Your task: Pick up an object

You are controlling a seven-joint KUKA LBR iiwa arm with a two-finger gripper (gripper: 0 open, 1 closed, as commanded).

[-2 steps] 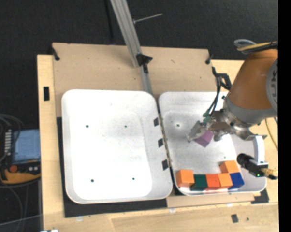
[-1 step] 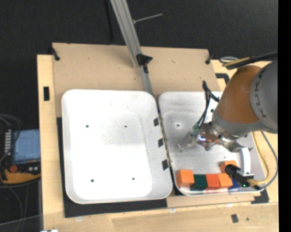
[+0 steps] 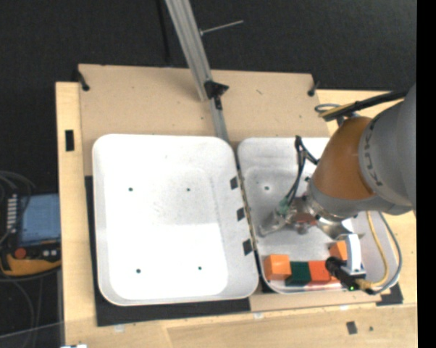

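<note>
Here we work from the single overhead camera view. Two shallow white bins sit side by side on the bench: the left bin (image 3: 109, 216) and the right bin (image 3: 258, 158), their inner walls touching along the middle.

The arm (image 3: 370, 158) reaches in from the right, its orange band directly above the wrist, and the gripper (image 3: 287, 220) hangs low over the middle of the right bin. From this slant the wrist hides much of the tool, so we cannot tell how the gripper is set, and we see nothing clearly caught in it.

The candidate objects lie at the near wall of the right bin. An orange block (image 3: 279, 265) sits toward the inner corner, a dark green block (image 3: 300, 272) is just beside it, and a second orange block (image 3: 320, 270) touches the green one on the far side. Another small orange piece (image 3: 338, 250) lies near the right wall, partly behind a black fitting.

We judge that the blocks rest packed against the near wall, which leaves little room beside them. The gripper stands apart from this row, so we judge that the pick is not yet made. A close approach along the wall risks contact with the bin rim.
</note>
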